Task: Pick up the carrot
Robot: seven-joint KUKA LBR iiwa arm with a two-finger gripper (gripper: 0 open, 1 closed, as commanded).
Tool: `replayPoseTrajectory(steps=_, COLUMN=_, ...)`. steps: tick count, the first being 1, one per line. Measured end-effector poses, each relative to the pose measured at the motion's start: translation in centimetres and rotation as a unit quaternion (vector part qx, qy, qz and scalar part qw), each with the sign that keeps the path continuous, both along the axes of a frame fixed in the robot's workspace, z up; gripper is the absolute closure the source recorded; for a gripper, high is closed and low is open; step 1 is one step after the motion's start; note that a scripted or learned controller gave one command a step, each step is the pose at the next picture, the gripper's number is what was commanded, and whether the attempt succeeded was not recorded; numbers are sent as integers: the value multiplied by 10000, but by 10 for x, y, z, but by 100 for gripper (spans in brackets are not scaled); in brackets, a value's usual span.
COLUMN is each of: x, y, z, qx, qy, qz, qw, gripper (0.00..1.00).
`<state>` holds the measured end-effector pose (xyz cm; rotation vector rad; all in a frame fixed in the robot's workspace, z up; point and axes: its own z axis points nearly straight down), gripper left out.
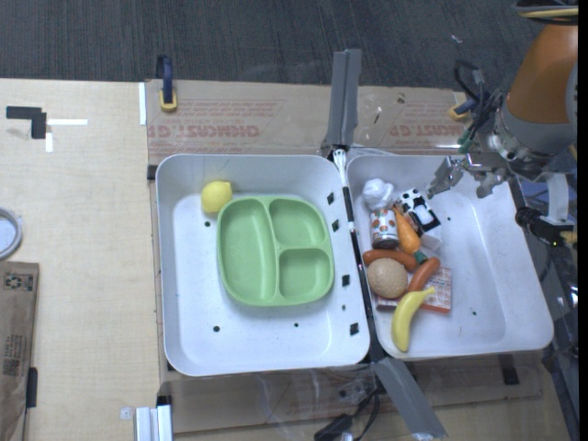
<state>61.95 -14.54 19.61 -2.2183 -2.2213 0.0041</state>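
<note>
Banana (407, 318) nearest the camera, carrot (407, 231) behind it, gripper (467, 175) off to the far right of both.

Going left to right: the left bin (175, 274) holds a lemon (217, 195) at its far left and a green divided plate (276, 249) in the middle. Against the left wall of the right bin (514, 283) sits a tight pile: a small bottle (384, 229), then the carrot just to its right, long axis running near-to-far with a slight tilt, a black-and-white toy (419, 212) touching its far end, a round potato (388, 278) and sausages (404, 265) at its near end. The gripper hangs over the bin's far right part, holding nothing; whether its fingers are parted I cannot tell. The carrot lies to its left and nearer; crowding neighbours will likely hinder a clean grasp.
</note>
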Motion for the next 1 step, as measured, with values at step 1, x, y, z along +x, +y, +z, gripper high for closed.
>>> replayPoseTrajectory(steps=1, x=-17, y=43, z=-99, qx=-13, qy=-25, qz=-540, qw=9985, gripper=0)
